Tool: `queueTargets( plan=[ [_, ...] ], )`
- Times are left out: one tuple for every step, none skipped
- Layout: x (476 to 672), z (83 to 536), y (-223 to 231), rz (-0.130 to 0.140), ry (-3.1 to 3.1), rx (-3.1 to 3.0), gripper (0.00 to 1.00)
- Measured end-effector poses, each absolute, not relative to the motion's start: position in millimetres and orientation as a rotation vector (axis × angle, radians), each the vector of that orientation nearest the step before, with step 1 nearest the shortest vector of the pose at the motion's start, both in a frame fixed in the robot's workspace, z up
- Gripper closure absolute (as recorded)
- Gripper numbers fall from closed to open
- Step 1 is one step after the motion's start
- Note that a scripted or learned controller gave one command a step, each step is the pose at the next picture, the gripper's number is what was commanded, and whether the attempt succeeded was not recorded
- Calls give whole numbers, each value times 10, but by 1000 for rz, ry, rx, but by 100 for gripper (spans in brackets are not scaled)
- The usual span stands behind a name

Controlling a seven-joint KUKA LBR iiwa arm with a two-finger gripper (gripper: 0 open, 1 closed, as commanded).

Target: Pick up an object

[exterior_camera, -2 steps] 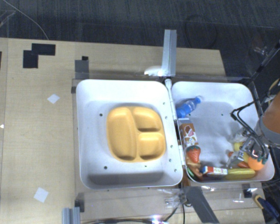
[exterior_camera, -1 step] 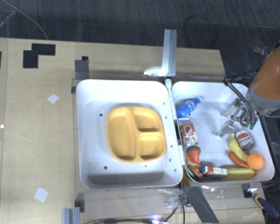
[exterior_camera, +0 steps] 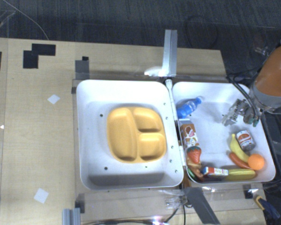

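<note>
My gripper point(exterior_camera: 236, 113) hangs over the right bin point(exterior_camera: 210, 95), in its upper right part, with its fingers spread and nothing between them. Just below it lie a small can point(exterior_camera: 245, 139) and a yellow banana point(exterior_camera: 236, 148). An orange point(exterior_camera: 256, 162) and a carrot point(exterior_camera: 236, 160) sit at the bin's lower right. Along the front wall lies another banana with a label point(exterior_camera: 227, 173). A blue bottle point(exterior_camera: 188, 107) rests at the bin's upper left, with a brown packet point(exterior_camera: 189, 135) and a strawberry-like toy point(exterior_camera: 194, 154) below it.
The left bin point(exterior_camera: 91, 125) holds a yellow divided tray point(exterior_camera: 136, 134). A metal post point(exterior_camera: 170, 53) stands behind the wall between the bins. The arm's orange band point(exterior_camera: 274, 71) is at the right edge.
</note>
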State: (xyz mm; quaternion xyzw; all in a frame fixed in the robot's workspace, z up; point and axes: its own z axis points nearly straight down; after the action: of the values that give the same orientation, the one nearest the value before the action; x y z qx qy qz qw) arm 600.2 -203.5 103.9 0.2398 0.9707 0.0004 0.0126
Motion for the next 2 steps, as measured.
queueTargets(
  plan=[
    [5187, 1943, -2078, -2, 3023, 795, 100],
    [4884, 984, -2046, 1, 2918, 1151, 100]
  ],
)
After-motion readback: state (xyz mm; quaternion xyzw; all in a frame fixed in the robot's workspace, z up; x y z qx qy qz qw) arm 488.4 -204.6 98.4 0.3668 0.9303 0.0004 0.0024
